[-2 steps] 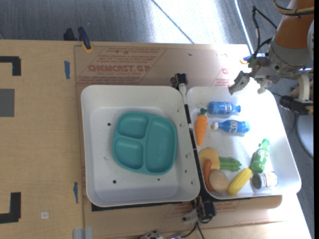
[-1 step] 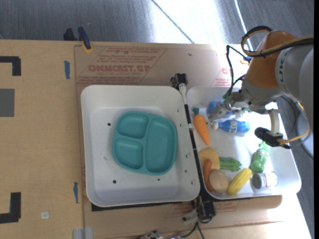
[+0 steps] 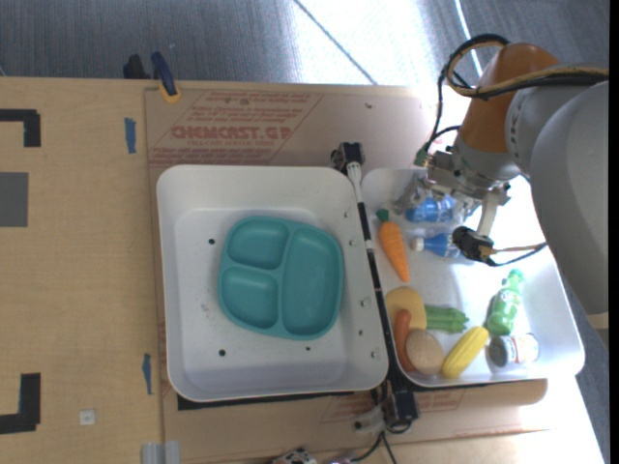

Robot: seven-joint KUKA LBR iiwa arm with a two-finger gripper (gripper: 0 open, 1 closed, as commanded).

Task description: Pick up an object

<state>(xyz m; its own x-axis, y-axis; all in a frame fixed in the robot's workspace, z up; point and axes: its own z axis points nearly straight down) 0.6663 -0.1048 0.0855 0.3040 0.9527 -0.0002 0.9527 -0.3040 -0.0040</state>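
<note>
— Blue plastic is showing under the gripper (image 3: 447, 193), at the far edge of the right bin (image 3: 556, 288). Is it gripping that bottle (image 3: 430, 210)?

— I am not able to tell. The wrist is covering the top of the bottle, so whether anything is being pinched is hidden, and I am not calling it held.

— What is making this step go well, in your judgement?

— Coming down squarely over the bottle's body, I would say, since clear plastic is likely to slip or roll. The carrot (image 3: 393, 246) is lying just beside it, toward the bin's left wall, so a slanted approach is risking a nudge there.

— And the other candidates?

— They are crowding the near edge: a corn cob (image 3: 465, 350), a potato-like piece (image 3: 423, 350), a green vegetable (image 3: 445, 318), a green bottle (image 3: 504, 304) and a small can (image 3: 503, 352), several touching.

— The surroundings?

— The left bin (image 3: 184, 259) is carrying a teal divided plate (image 3: 281, 275) at its middle. Both bins are sitting on a cardboard sheet (image 3: 77, 259) over the bench, with grey carpet (image 3: 193, 17) running beyond its far edge.
</note>
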